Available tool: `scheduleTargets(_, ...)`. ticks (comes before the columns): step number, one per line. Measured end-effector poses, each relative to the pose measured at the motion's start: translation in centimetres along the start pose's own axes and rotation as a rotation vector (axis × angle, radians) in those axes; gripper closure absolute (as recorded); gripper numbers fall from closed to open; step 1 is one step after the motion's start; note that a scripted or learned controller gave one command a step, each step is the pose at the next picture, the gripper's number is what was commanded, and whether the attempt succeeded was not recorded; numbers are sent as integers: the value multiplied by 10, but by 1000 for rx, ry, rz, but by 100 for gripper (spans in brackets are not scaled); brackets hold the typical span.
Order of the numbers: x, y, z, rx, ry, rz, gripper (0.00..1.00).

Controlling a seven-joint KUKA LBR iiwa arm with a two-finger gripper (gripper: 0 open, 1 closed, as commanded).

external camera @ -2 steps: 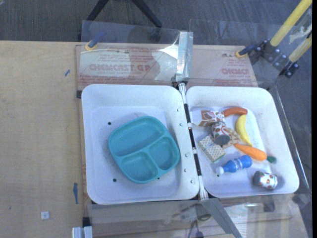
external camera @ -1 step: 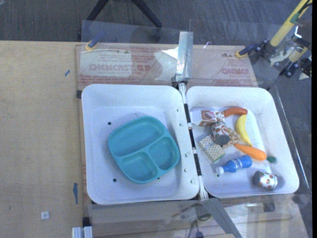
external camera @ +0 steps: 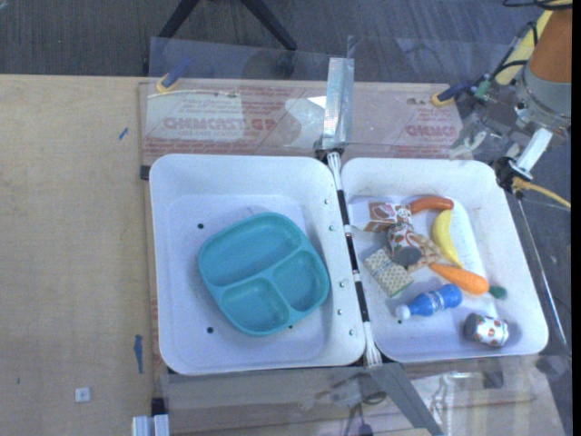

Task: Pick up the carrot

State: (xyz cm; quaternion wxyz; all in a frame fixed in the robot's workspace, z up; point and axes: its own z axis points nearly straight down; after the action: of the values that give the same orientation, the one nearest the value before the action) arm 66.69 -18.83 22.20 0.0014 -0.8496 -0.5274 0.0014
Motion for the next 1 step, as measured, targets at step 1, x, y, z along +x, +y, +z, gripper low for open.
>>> scheduleTargets(1,38,-19,116,0,0,-153,0)
